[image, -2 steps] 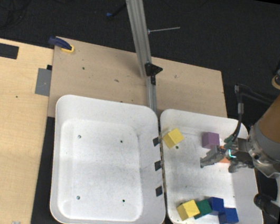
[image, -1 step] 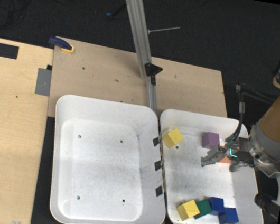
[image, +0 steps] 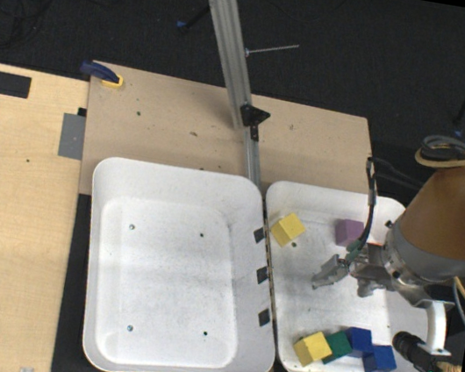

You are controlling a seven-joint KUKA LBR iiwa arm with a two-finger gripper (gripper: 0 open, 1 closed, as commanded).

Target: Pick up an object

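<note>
1. tabletop (image: 180,127): carries two shallow white bins side by side. keep all motion inside the bin walls.
2. left bin (image: 126,184): not the working area for this step.
3. right bin (image: 310,199): holds every candidate object. the arm (image: 441,217) reaches in over its right side.
4. jaws (image: 348,277): hovering over the middle of the right bin, near the purple block. they appear apart, with nothing between them; the grasp is not yet made.
5. purple block (image: 348,231): closest candidate, just behind the jaws and free on all sides. judged the best target: centre over it, descend straight, then close.
6. yellow block (image: 288,229): stands alone near the dividing wall; a fair second choice.
7. front cluster: yellow cube (image: 312,348), green cube (image: 337,343), blue cubes (image: 368,350) touching one another. avoid; neighbours would likely block finger entry.
</note>
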